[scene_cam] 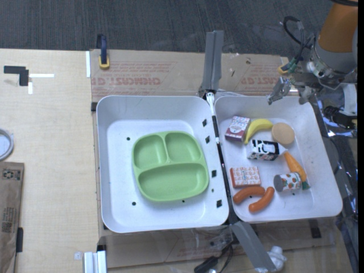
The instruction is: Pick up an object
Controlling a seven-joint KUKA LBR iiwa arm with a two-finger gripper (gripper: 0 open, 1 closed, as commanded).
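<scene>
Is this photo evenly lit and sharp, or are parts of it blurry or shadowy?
In the camera view the light is soft and even: the green plate and the banana read clearly, with faint shadows along the walls of the left bin. Print on the small boxes is too soft to read, and the gripper looks slightly blurred.

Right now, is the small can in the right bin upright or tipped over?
Tipped. The can lies on its side on the bin floor, its grey end facing left, beside the carrot.
</scene>
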